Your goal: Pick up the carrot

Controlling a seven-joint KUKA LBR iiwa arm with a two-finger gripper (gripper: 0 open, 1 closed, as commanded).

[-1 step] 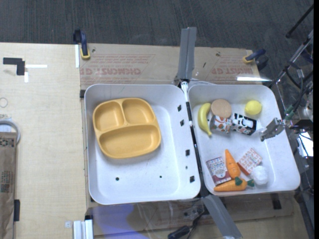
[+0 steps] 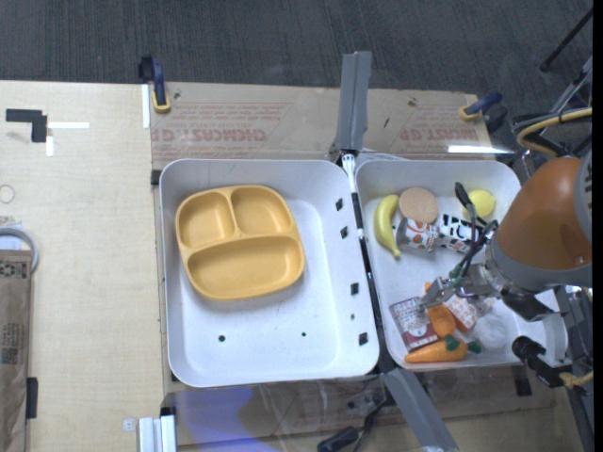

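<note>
1. The carrot (image 2: 436,351) lies at the near edge of the right bin (image 2: 506,172), on its side.
2. The gripper (image 2: 450,288) hangs just above the carrot, over a red packet (image 2: 411,316); whether its claw is apart or together cannot be told.
3. A banana (image 2: 384,224) lies farther back from the carrot.
4. A yellow divided plate (image 2: 240,241) sits in the left bin (image 2: 179,281).

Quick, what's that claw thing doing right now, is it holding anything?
End effector: low in the right bin, just above the carrot; open or closed cannot be told.
</note>
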